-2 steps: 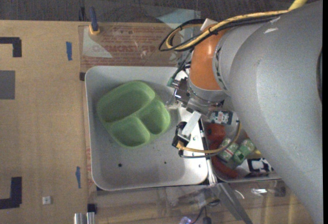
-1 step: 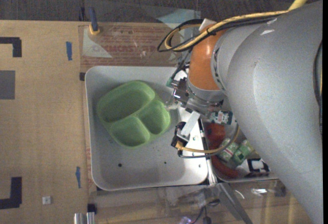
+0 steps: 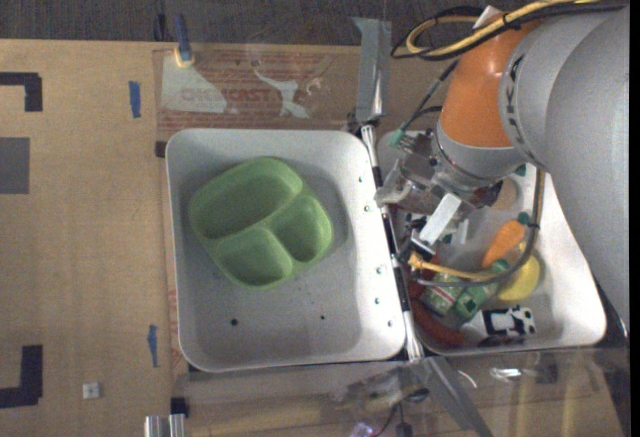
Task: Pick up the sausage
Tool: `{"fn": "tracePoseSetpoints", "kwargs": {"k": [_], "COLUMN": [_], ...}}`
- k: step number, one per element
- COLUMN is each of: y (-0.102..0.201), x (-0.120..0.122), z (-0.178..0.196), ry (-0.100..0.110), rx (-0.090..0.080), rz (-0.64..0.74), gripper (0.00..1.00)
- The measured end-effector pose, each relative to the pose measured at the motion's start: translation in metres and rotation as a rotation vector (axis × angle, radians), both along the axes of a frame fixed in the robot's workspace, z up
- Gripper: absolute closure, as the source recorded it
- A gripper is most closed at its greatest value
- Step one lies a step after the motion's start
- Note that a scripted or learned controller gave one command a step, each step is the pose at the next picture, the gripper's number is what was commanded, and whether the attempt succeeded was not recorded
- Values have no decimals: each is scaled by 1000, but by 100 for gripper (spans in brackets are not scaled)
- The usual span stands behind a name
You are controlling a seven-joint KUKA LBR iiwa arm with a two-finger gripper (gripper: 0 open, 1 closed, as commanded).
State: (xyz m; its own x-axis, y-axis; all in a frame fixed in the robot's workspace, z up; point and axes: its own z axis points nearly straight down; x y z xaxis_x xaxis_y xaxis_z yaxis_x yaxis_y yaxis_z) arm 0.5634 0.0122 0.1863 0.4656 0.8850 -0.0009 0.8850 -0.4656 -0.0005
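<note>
The sausage [image 3: 443, 332] looks to be the dark red-brown, slightly curved piece at the lower left of the right bin [image 3: 585, 310], against the bin's near wall, just below a green toy [image 3: 456, 303] and left of a black-and-white toy [image 3: 508, 322]. The tool [image 3: 418, 217] hangs over the upper left of that bin, close to the wall shared with the left bin [image 3: 190, 255], apart from the sausage. Whether it is open or closed cannot be told, and nothing shows in its grasp
</note>
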Motion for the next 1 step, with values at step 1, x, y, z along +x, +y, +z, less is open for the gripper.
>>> {"fn": "tracePoseSetpoints", "kwargs": {"k": [1], "y": [60], "x": [-41], "z": [0], "ry": [6], "rx": [1], "rz": [-178], "gripper": [0]}}
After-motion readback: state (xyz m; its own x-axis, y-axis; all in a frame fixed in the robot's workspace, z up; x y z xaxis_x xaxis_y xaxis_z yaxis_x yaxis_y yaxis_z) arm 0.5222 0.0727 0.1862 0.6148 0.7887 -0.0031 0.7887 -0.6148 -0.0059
